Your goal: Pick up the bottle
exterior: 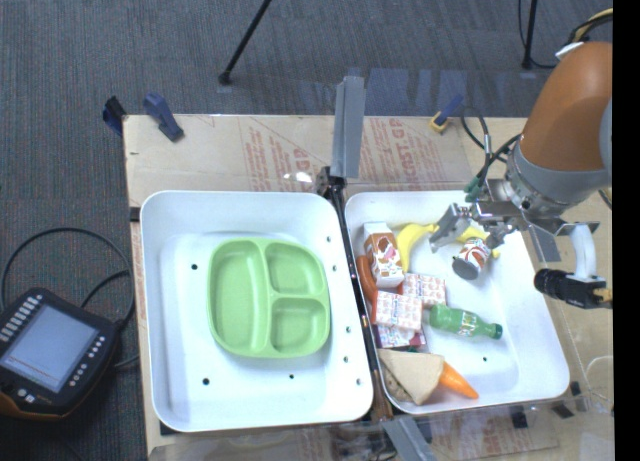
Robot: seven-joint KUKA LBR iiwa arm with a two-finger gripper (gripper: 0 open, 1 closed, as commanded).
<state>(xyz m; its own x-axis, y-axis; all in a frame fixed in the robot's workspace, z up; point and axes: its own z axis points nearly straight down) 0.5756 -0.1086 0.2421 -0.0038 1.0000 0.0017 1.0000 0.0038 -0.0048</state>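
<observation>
Our gripper (468, 232) hangs over the right bin's (530, 349) far side, fingers apart, nothing between them, just above a small can (470, 257) and a banana (413, 236). The green bottle (465, 323) lies nearer, beside a patterned carton (408, 301). Descending here, we risk grabbing the can instead.

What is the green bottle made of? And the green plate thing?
The bottle looks like glossy clear-green plastic: light glints off it, and it has a white label. The green tray looks like matte moulded plastic, one even colour with soft rounded compartments. Both are guesses from looks only.
</observation>
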